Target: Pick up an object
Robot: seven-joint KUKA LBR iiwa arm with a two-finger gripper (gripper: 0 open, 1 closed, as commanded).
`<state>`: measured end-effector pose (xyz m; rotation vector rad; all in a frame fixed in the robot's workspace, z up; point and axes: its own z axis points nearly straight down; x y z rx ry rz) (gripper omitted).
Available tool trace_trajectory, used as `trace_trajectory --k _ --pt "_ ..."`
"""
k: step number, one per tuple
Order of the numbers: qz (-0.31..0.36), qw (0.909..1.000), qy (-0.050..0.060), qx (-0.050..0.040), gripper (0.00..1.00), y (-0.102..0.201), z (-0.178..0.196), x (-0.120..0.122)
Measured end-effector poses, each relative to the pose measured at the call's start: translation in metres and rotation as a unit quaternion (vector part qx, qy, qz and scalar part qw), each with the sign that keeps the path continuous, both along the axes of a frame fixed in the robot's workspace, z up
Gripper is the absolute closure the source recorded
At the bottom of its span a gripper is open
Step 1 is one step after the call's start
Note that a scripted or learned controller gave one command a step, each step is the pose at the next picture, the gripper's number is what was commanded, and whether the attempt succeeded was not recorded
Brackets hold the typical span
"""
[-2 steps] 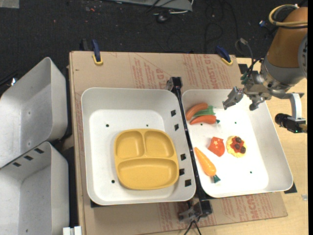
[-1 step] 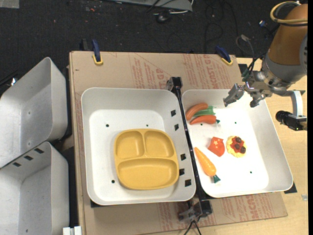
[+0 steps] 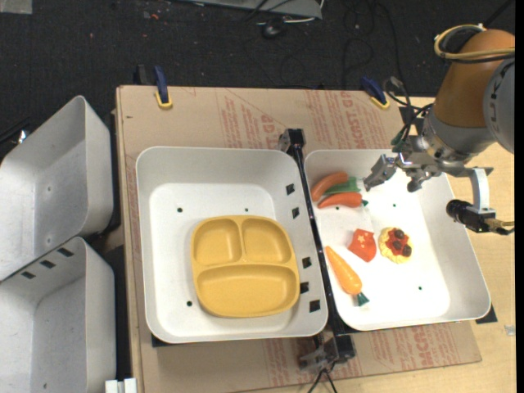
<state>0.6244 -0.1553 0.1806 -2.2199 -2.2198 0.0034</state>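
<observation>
Two shallow white bins sit side by side on a brown board [image 3: 246, 113] printed with red lettering, seen upside down and too faint to read in full. The left bin [image 3: 155, 219] holds a yellow divided tray [image 3: 244, 266] with three compartments, lying near its middle. The right bin [image 3: 442, 277] holds the small toys: an orange carrot [image 3: 344, 273] with a green tip lying at a slant near the bin's left wall, a red strawberry-like piece [image 3: 363, 245] just beside a round yellow piece with dark red topping [image 3: 395, 245], and farther back an orange and green pair of peppers or chillies [image 3: 336, 190] lying together near the left wall.

The arm's gripper [image 3: 397, 172] hangs over the far part of the right bin, its two fingers spread apart with nothing between them; one fingertip is near the peppers. The grey wrist and orange band [image 3: 471, 80] rise at the right, with cables looping above.

Blue clamps [image 3: 163, 88] hold the board's far edge. The right bin's near right floor lies bare, with room around the carrot. Two more white bins [image 3: 49, 187] stand off the board at the left.
</observation>
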Motion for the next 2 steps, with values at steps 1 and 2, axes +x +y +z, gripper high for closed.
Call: trace_trajectory --k 1,2 --pt "0.000 1.0000 0.000 0.0002 0.00 0.005 -0.044 -0.003" --pt "0.000 1.0000 0.000 0.0000 0.00 0.006 -0.091 -0.004"
